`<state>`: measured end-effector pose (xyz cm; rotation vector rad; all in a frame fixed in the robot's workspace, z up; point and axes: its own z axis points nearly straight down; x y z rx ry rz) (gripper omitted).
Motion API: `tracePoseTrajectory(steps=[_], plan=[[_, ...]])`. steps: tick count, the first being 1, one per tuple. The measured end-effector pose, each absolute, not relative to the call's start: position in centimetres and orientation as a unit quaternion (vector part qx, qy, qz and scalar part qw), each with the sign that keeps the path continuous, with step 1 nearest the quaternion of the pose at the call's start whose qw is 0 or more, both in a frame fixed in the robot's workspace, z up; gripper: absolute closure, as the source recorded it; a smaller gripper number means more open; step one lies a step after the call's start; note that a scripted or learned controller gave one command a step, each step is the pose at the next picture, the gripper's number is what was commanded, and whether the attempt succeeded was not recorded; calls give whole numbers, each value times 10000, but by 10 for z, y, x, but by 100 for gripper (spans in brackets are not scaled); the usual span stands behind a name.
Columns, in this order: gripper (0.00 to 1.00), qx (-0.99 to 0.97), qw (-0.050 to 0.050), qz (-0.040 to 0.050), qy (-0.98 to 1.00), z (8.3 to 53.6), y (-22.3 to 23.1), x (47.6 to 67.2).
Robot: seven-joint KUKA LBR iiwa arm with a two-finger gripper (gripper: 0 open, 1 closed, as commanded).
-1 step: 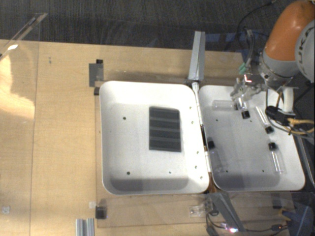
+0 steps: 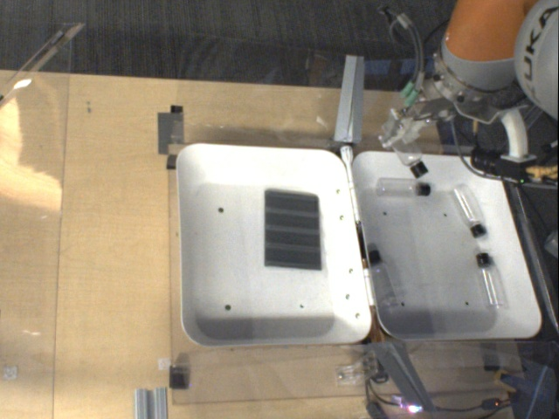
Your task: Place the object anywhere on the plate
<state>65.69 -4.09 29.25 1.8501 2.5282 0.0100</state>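
1. Claw (image 2: 403,133) hangs over the right bin's (image 2: 524,326) far-left corner, beside the divider; a clear tube (image 2: 412,158) with a black cap is pinched between its fingers.
2. Dark ridged plate (image 2: 293,229) lies left of the claw in the left bin (image 2: 201,260), bare white floor around it.
3. More clear tubes (image 2: 467,209) lie scattered below-right of the claw.

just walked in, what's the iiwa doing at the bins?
The grey KUKA arm with the orange band is reaching in over the back edge of the right white bin, its gripper hanging above a clear plastic tube with a black cap. More capped clear tubes lie loose in that bin. The dark grey ribbed rectangular plate sits in the left white bin, with nothing on it yet.
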Motion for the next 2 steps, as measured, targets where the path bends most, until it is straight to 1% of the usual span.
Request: tracePoseTrajectory(steps=[1, 2], plan=[[100, 7062, 5, 12, 7080, 199, 15, 659], [100, 5835, 23, 28, 8121, 231, 107, 670]])
